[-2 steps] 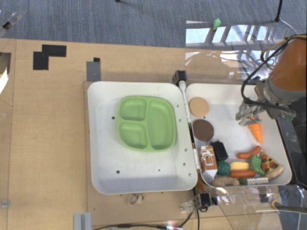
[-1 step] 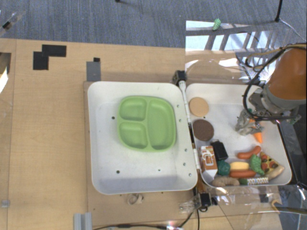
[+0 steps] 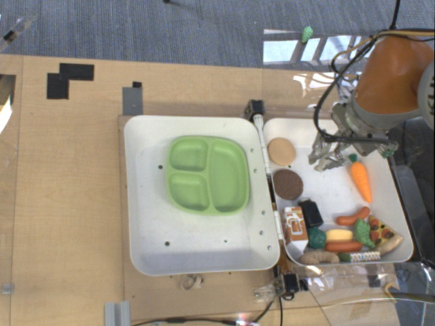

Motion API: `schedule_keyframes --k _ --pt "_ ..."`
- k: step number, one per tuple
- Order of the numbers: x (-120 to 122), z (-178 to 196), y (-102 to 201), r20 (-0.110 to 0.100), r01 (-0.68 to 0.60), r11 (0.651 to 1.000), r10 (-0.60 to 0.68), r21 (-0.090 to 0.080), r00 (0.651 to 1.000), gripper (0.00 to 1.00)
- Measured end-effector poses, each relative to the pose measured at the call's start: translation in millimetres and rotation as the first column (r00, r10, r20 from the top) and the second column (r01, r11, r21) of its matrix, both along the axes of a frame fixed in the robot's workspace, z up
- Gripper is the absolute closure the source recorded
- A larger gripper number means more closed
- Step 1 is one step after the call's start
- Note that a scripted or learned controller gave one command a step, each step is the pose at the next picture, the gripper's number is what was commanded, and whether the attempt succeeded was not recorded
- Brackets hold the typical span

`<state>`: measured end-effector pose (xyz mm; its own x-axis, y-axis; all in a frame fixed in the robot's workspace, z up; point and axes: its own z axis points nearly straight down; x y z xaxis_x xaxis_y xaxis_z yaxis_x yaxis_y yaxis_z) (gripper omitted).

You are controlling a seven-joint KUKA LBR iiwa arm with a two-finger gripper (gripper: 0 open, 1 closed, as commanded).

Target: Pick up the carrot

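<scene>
Here the toy carrot [image 3: 360,180] lies in the right-hand white bin [image 3: 401,202], toward its right wall in the middle right of the frame, slanted with its green top up-left and its orange tip pointing down-right. The gripper [image 3: 331,156] hangs just left of the carrot's green end, low over the bin floor, with nothing between its fingers; whether they are spread or pressed together cannot be told at this angle. The likeliest failure, as I judge it, is a miss: the gripper sits beside the carrot's leafy end, not over its body, so a close from here would catch air or only clip the top and spin the carrot away. The carrot is tapered and smooth, so a pinch near the tip could squeeze it out, and it lies near the bin wall, which may block one finger. A crowd of toy food fills the lower end of that bin: sausages [image 3: 352,216], a pizza slice [image 3: 384,234] and a small carton [image 3: 295,224], and a nudged carrot could slide in among them. Two round cookies [image 3: 281,151] lie at the bin's left. The green divided plate [image 3: 207,174] rests in the left bin [image 3: 146,202] on the worktop [image 3: 61,202]. No writing is legible; the carton's print is too small.
</scene>
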<state>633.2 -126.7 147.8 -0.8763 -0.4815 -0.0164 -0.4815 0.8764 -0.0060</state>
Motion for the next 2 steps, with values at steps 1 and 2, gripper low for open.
schedule_keyframes --k 1,2 --pt "16 -53 -65 0.005 -0.458 0.889 0.458 -0.020 0.889 1.00" --pt "-61 -58 -80 -0.007 -0.634 0.773 0.634 -0.014 0.773 1.00"
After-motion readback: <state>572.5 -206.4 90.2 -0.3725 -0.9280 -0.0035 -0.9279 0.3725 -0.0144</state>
